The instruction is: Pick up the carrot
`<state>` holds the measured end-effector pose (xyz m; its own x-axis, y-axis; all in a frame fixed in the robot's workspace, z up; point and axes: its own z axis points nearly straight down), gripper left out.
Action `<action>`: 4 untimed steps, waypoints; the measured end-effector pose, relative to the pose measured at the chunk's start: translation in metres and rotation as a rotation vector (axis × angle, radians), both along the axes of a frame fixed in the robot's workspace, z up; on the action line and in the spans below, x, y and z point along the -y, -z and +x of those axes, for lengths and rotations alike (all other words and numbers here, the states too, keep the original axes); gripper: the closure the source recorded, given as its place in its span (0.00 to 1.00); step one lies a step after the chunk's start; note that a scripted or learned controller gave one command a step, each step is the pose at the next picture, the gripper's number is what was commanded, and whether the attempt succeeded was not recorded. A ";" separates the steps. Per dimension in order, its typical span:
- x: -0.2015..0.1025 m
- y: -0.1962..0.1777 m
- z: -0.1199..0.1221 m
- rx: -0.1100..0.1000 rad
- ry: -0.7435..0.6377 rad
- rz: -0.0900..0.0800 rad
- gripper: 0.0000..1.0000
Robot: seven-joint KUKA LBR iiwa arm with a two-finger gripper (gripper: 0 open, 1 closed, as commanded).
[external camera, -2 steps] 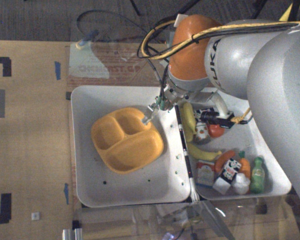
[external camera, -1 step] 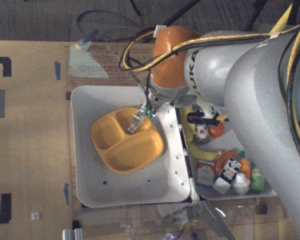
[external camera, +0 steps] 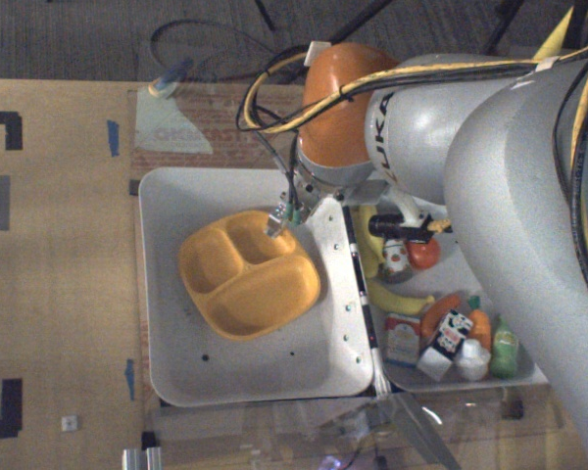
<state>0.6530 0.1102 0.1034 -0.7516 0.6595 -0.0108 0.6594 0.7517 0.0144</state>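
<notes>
Gripper (external camera: 279, 218) over the yellow divided plate (external camera: 249, 287), carrot (external camera: 441, 311) in the other bin.

The gripper's tip sits at the plate's upper rim in the left bin (external camera: 176, 360); how far it is spread cannot be told. The carrot lies in the right bin, well right of the plate, beside a banana (external camera: 397, 302) and a small carton (external camera: 451, 336).

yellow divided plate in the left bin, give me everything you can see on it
The yellow divided plate looks like glossy moulded plastic, rounded in outline, with raised ridges splitting it into three compartments: two smaller ones toward the far side and one larger one nearer the camera. It lies flat, right side up, on the floor of the left bin, toward that bin's far right part. Nothing shows in its compartments. The gripper hangs at its far edge; contact cannot be judged.
</notes>
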 end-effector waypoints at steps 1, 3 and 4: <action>-0.017 -0.105 -0.007 -0.010 0.102 -0.001 1.00; -0.057 -0.098 -0.061 -0.014 0.235 0.000 1.00; -0.030 -0.189 -0.042 -0.013 0.253 0.000 1.00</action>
